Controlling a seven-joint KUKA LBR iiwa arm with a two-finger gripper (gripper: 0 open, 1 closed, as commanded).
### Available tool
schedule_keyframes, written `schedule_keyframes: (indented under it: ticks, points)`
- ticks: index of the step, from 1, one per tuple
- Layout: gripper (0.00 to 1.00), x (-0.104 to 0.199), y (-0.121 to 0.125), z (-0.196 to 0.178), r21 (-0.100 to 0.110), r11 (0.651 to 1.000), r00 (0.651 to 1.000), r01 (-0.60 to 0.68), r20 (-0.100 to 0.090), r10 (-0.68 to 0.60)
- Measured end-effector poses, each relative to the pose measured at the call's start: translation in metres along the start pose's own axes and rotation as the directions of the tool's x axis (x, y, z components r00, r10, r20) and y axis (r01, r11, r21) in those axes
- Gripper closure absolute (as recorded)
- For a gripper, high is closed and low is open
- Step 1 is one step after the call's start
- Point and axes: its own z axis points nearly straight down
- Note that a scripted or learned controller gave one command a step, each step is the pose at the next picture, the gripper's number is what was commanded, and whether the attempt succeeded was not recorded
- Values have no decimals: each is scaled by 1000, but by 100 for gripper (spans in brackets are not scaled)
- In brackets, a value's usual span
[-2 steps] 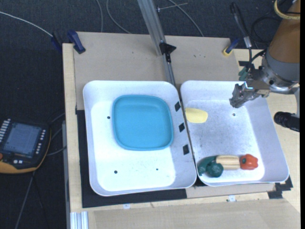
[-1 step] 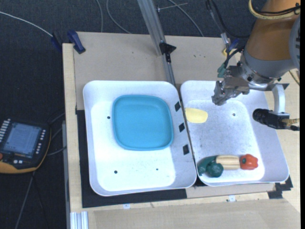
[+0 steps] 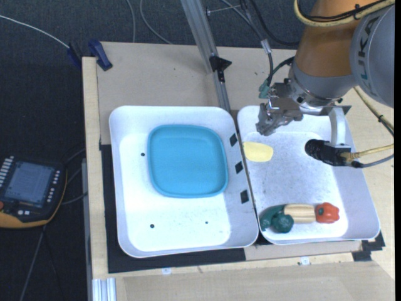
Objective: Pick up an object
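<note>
Jaws hung over the far-left corner of the right bin; open or closed could not be told. Nearest candidate: yellow piece, lying at about 7 o'clock from the jaws, close by, long axis running roughly 3 to 9 o'clock. Also in the right bin, along the near wall: green object, tan cylinder, red object, touching in a row. Left bin held a blue tray.
</note>
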Motion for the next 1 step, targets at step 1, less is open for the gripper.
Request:
schedule_keyframes:
  ticks: [1]
  points:
    - [100,50,-1,27,2,1000,1000,0,0,0]
